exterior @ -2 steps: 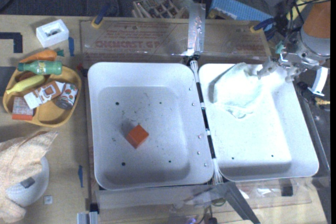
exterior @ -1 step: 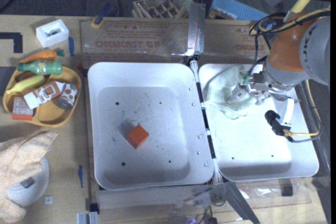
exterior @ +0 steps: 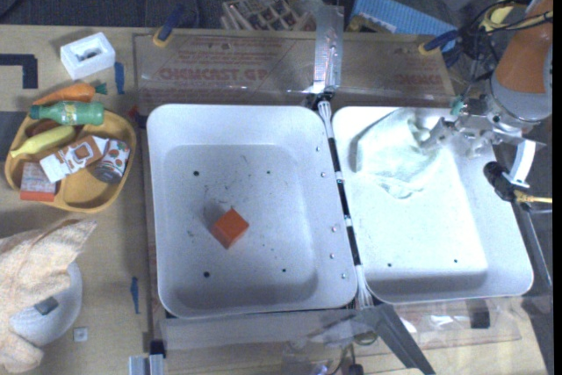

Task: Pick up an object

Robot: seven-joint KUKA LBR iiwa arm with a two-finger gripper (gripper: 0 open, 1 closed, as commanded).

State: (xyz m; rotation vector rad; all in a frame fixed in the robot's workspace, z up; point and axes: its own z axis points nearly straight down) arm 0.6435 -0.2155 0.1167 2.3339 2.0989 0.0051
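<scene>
Wooden bench surface [exterior: 53, 39] carries two shallow white bins side by side. Left bin [exterior: 167, 189] contains one orange block [exterior: 231, 227], resting on the floor slightly left of centre, apart from all walls. Right bin [exterior: 500, 268] contains a crumpled clear plastic piece [exterior: 391, 162] in its upper-left area. Gripper [exterior: 428, 134] sits over the right bin's upper part, above that plastic; its grasp state cannot be determined. Yellow bowl [exterior: 18, 167], left of the bins, holds assorted toy food items.
</scene>
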